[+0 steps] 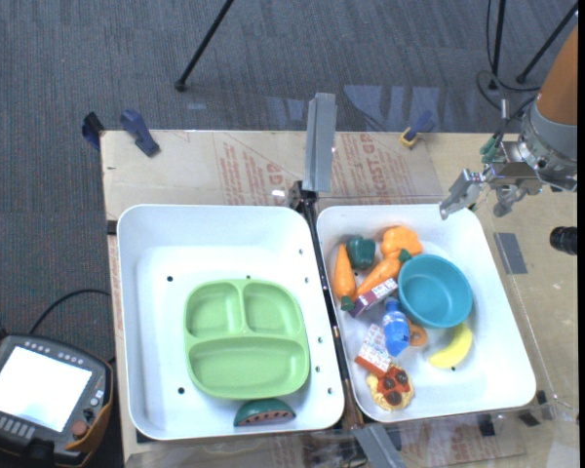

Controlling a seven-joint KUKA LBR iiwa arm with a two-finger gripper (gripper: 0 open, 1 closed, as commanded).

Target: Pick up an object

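- Gripper (480, 191) sits over the upper-right corner of the right bin (507, 354), above the rim and off to the side of the pile.
- Fingers (455, 198) look spread, nothing between them. Empty-handed as far as I can see.
- Candidate objects all lie down-left of the fingers, inside the right bin: blue bowl (435, 292), orange pepper (401, 239), carrot (344, 271), banana (450, 349), blue bottle (395, 328).
- Nearest in the picture is the orange pepper, then the blue bowl just below it; the banana is further down, near the bowl's lower edge.
- Long axes: carrot runs roughly up-down in view; banana lies diagonally, tip toward upper right.
- Judgement: the next move needs a shift left and toward the camera, then a descent. The cluster is tight and items touch each other, so a clean pinch is unlikely on the middle ones.
- Left bin (151, 261) holds a green divided plate (246, 337) and a watermelon slice (264, 413), well apart from the gripper.
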